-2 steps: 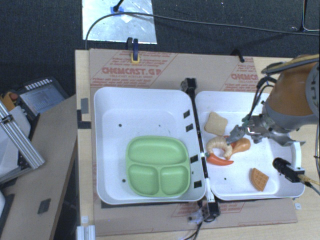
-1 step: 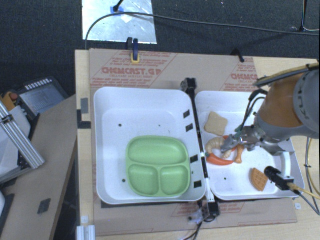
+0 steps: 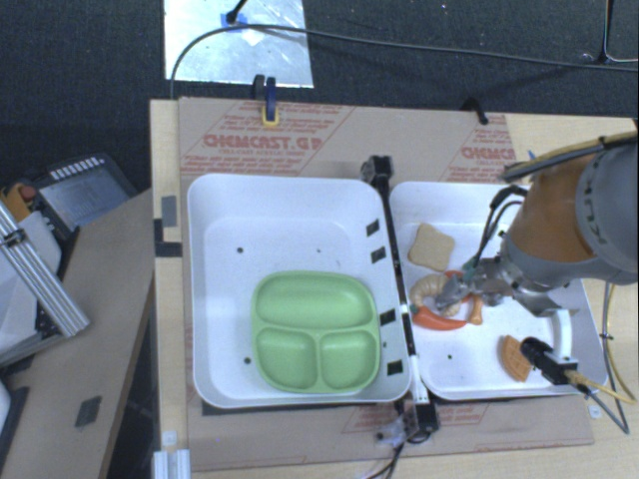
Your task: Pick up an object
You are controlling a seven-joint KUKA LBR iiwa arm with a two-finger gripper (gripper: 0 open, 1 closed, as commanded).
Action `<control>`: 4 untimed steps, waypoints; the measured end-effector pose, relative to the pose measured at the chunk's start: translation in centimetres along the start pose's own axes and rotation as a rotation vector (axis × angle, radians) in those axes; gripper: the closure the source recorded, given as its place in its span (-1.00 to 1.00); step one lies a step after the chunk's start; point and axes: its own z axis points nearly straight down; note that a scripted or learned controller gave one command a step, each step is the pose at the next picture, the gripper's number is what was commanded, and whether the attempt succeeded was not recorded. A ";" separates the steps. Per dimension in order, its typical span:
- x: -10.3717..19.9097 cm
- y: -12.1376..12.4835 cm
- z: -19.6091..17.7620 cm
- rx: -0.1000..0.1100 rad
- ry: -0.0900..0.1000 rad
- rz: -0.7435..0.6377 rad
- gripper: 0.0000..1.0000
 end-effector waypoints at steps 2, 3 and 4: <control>-0.3 -0.5 -7.2 -0.006 -0.002 0.000 1.00; 0.5 -0.3 -13.2 -0.008 -0.002 -0.003 1.00; 0.5 -0.2 -15.7 -0.004 -0.001 -0.003 1.00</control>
